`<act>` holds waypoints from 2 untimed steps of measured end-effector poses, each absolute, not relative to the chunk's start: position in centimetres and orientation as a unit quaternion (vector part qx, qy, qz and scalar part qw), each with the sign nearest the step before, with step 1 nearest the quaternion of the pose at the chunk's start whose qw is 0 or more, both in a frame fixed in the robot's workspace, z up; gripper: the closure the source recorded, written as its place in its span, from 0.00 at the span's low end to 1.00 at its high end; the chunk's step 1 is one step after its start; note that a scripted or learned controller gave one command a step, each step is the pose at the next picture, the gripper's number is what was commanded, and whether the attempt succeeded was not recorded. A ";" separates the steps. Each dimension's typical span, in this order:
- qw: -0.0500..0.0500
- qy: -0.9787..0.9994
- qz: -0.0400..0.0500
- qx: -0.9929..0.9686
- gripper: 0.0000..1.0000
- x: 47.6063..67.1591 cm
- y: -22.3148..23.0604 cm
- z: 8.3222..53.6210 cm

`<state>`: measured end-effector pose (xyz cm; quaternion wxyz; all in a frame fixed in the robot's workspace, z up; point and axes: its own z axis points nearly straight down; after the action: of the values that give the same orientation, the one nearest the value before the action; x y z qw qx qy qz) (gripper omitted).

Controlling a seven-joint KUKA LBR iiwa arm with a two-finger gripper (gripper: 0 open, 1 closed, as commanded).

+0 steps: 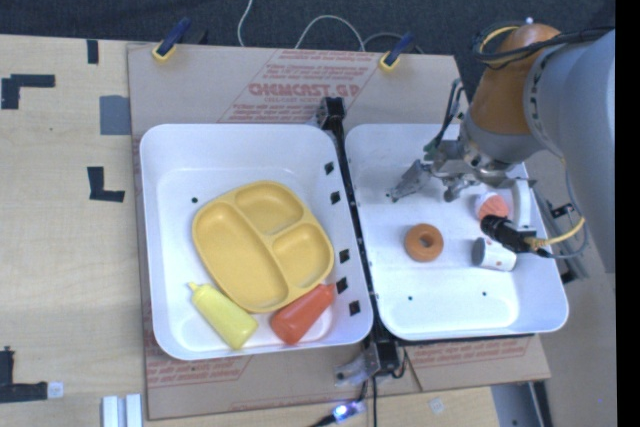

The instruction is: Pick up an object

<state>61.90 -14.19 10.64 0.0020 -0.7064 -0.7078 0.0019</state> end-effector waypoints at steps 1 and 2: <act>0.001 -0.708 0.001 -0.706 1.00 62.0 -14.2 11.9; -0.001 -0.708 -0.001 -0.707 1.00 62.3 -13.8 16.2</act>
<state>62.25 -13.76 16.22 -0.0010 -0.7065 -0.7077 -0.0007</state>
